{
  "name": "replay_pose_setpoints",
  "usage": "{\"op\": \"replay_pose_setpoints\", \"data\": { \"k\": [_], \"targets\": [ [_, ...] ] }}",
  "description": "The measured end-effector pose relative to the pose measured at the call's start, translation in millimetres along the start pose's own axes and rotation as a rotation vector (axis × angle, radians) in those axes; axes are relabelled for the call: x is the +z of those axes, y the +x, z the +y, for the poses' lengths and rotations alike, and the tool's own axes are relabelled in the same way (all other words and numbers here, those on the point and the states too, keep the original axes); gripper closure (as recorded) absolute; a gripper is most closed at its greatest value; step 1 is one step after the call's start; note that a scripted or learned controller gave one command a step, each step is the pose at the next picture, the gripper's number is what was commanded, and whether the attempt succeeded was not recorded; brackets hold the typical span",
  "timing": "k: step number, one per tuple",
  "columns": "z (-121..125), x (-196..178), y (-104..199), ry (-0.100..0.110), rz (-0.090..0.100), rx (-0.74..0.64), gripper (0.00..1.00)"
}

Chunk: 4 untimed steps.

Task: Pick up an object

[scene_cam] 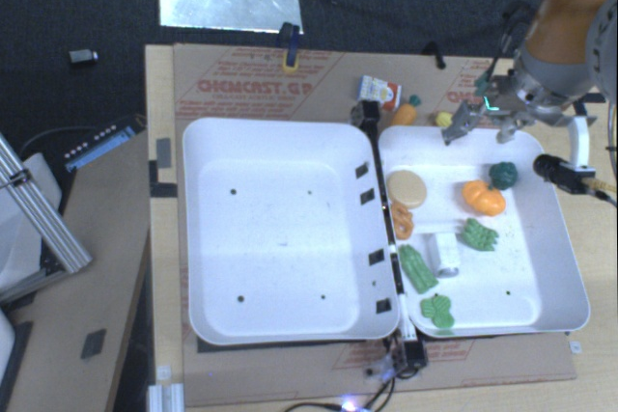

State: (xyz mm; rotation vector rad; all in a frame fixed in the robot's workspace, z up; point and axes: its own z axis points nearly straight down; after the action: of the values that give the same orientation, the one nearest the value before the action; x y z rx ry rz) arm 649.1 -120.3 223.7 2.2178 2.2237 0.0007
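My gripper (480, 130) hangs over the back edge of the right bin (555, 304), fingers spread apart with nothing between them. Below it in that bin lie a dark green broccoli-like piece (502, 175), an orange fruit (483, 198) and a tan round disc (407, 188). Further forward are a small orange ring (402, 223), a light green leafy piece (477, 234), a whitish block (444, 254), a long green pickle (417, 267) and a green clump (437, 311). The gripper touches none of them.
The left bin (208, 304) sits beside the right one, joined by a black divider (381, 207). Behind the bins, on the cardboard, lie a white-and-red packet (379, 92), a small orange item (404, 114) and a yellow item (443, 121). A black fitting (555, 171) juts out at the right rim.
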Motion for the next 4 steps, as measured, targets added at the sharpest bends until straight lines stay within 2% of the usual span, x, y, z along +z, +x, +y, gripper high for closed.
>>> {"op": "replay_pose_setpoints", "data": {
  "k": [1,2,3,4],
  "targets": [
    [-31,143,36,0.0,0.003,-0.002,0.0],
    [-26,124,35,-0.012,0.001,-0.002,1.0],
    [4,1,56,-0.008,-0.001,-0.004,1.0],
    [22,-119,139,-0.011,0.001,-0.007,1.0]
  ]
}}
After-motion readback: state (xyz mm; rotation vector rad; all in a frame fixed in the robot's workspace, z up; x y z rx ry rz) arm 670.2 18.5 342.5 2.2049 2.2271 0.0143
